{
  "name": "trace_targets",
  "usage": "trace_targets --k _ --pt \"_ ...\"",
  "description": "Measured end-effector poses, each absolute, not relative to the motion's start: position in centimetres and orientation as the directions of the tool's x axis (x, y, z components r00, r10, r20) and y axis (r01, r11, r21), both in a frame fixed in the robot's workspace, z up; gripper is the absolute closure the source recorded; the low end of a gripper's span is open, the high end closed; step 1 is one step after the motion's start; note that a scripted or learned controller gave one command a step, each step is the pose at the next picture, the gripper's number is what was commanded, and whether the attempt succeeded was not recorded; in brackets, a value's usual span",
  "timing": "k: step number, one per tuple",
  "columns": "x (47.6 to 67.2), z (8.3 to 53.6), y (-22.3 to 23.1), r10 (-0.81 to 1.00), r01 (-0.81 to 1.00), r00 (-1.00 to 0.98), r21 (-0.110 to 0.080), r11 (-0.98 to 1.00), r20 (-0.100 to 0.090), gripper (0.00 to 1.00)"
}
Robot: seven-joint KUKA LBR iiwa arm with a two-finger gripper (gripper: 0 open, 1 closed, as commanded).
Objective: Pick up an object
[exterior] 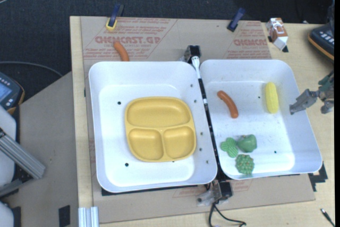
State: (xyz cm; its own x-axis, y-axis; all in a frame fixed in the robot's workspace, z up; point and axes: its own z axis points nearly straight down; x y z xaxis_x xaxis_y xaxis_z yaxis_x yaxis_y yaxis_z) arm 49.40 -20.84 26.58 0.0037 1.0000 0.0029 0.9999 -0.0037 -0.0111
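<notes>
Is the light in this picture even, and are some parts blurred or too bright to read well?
In the camera view, light is soft and even; the yellow divided plate and corn cob cast only faint shadows. The white bin floors look bright but keep detail. The gripper at the right edge appears slightly soft, and the green vegetables lack fine detail.

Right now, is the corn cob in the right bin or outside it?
In. The corn cob lies flat on the right bin's floor, near its far right corner.
</notes>
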Motion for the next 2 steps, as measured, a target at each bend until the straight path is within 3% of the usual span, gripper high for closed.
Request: trace_targets --k 1,2 --pt "49.6 27.2 -20.8 1.000 1.000 0.000 0.000 0.000 -0.001 0.00" --pt "48.9 21.7 -20.0 1.000 1.000 0.000 -0.006 0.000 0.003 0.00"
